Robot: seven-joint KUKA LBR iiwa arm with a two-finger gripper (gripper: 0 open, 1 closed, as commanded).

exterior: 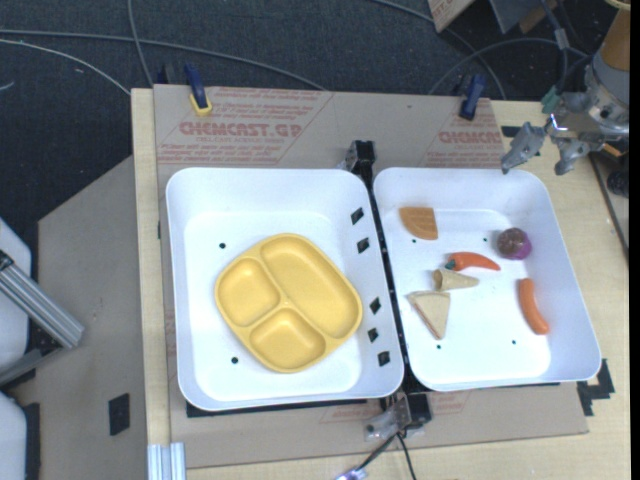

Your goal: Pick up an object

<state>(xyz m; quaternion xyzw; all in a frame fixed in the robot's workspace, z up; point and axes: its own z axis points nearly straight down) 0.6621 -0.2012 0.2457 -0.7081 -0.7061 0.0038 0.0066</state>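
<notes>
**Small, light play-food: pinch across the narrow side**

You have the gripper spread open, empty, above the right bin's far corner. Inside lie, probably rigid and slick: sandwich wedge, bread slice, sausage, carrot, plum.

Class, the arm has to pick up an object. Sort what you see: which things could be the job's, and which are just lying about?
Job's things:
end effector, above the right bin's far edge
orange wedge slice
round purple fruit
small orange-red carrot piece
tan triangular sandwich piece
orange sausage

Lying about:
yellow three-compartment plastic plate
blue clamps
cardboard base sheet
</notes>
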